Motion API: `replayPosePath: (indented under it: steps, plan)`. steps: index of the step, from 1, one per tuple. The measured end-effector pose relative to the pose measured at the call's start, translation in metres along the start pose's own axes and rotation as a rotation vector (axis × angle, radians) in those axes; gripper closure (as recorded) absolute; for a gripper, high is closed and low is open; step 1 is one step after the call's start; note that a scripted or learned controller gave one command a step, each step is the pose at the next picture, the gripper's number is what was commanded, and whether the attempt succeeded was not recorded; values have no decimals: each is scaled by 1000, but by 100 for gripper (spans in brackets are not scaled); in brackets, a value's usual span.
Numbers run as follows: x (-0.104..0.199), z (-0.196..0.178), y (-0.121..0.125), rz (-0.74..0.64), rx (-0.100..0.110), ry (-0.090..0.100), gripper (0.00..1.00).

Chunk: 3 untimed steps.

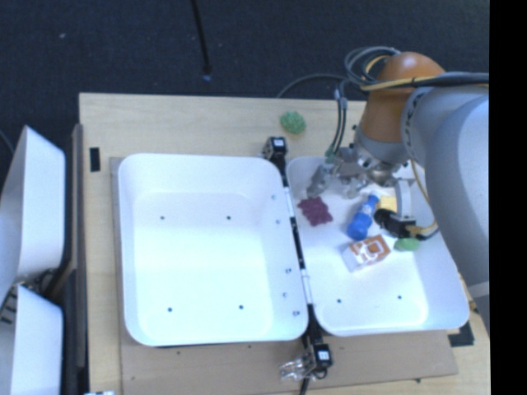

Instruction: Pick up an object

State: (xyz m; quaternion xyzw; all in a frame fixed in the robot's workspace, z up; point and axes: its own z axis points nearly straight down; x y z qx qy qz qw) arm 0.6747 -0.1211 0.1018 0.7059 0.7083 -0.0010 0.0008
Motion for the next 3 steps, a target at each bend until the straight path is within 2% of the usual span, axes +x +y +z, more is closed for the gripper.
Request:
replayPosePath:
  steps: [1, 2, 3]
  plan:
    - [16, 0, -9, 0, 0, 0, 0]
    - [-72, -18, -5, 9, -5, -2, 0]
    - [-50, 0, -25, 4, -1, 0, 0]
